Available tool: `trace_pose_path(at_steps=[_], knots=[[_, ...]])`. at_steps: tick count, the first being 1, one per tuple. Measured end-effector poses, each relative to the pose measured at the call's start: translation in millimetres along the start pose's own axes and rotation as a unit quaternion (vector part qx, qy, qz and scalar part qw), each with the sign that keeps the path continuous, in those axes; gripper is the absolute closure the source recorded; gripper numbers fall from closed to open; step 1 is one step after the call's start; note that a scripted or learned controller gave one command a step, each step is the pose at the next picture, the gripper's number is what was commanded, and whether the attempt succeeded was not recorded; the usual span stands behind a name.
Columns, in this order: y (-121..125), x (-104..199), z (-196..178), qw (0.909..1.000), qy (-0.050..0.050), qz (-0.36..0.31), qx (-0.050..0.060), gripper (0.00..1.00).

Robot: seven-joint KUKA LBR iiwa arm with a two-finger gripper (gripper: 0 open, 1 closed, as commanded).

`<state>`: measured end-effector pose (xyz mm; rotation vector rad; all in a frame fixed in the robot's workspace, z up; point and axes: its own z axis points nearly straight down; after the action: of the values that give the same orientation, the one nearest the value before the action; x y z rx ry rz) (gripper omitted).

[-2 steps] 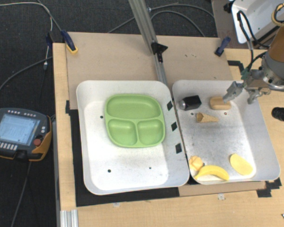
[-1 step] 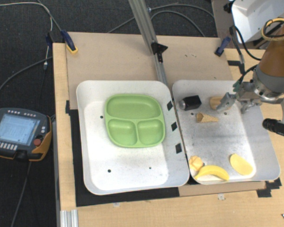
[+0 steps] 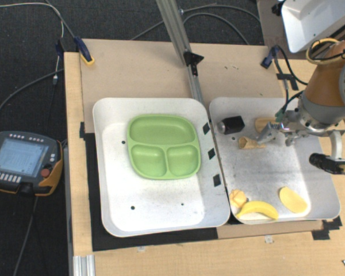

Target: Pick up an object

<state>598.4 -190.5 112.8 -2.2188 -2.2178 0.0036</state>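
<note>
The right bin (image 3: 276,177) holds several small items. A black cylinder-like piece (image 3: 232,124) lies near its back left corner. Two tan wooden-looking pieces lie close together, one (image 3: 252,144) lower and one (image 3: 263,122) further back. A banana (image 3: 259,210), a pale peach item (image 3: 237,198) and a yellow oval slice (image 3: 292,199) rest along the front edge. My gripper (image 3: 271,130) hangs low over the back of this bin, right beside the two tan pieces, and partly hides them. The arm's orange band (image 3: 326,85) is above it.
The left bin (image 3: 115,206) carries a green three-part plate (image 3: 163,146). A metal pole (image 3: 178,33) slants up from between the bins. A black part of the arm (image 3: 328,163) juts over the right bin's right edge. A teach pendant (image 3: 23,163) lies off the bench at left.
</note>
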Motion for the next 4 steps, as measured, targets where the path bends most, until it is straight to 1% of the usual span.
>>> trace_pose_path(at_steps=[1, 2, 3, 4], knots=[[6.3, 0.1, 18.2, 1.0, 0.0, -0.001, -0.009, 0.0], [9.0, 0.4, 4.1, 0.9999, -0.001, -0.001, -0.014, 1.0], [20.8, 0.2, -48.6, 1.0, -0.002, -0.001, -0.006, 1.0], [22.3, 0.3, -92.9, 1.0, -0.002, -0.001, -0.006, 1.0]])
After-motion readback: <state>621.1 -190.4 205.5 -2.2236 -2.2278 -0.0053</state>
